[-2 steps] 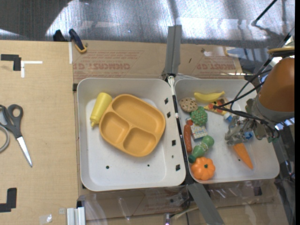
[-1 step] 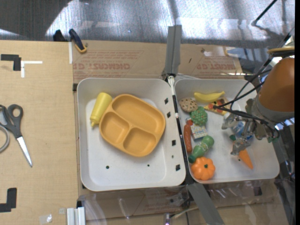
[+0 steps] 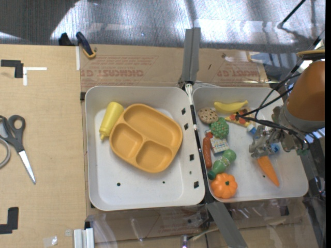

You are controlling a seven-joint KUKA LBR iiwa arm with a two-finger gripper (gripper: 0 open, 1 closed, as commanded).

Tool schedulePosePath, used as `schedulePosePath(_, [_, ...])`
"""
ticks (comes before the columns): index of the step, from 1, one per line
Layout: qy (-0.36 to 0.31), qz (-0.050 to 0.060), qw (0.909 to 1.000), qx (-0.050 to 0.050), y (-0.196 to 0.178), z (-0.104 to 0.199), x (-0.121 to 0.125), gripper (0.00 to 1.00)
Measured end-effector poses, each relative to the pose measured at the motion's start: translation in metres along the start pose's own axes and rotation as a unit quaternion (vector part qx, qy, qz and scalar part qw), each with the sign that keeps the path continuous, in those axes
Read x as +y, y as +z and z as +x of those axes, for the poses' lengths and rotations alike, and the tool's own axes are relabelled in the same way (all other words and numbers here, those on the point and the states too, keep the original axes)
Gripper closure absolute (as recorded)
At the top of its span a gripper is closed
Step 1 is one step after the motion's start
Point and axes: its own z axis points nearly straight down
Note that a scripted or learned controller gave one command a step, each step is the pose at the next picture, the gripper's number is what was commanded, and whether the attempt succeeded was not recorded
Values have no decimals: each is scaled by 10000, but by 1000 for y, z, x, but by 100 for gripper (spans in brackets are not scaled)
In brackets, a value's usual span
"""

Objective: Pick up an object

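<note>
Mirrored print on cardboard [image 3: 155, 68] unreadable, left bin [image 3: 98, 190] holding yellow divided tray [image 3: 145, 137], right bin [image 3: 289, 187] holding carrot [image 3: 269, 170], pumpkin [image 3: 224, 185], gripper [image 3: 265, 148] grip state indiscernible.

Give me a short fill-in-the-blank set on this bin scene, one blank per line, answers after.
1. The divided yellow tray lies in the ____ bin.
2. The yellow bottle rests against the tray's ____ edge.
3. The toy lying just below the tool in the right bin is a ____.
4. The pumpkin sits at the right bin's near-____ corner.

Missing words: left; left; carrot; left
</note>
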Motion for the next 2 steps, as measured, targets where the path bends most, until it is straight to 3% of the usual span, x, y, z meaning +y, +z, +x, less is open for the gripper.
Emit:
schedulePosePath(1, [1,-2,10000,1,0,0,0,0])
schedulePosePath(2, [79,-9,10000,28,17,46,-33,0])
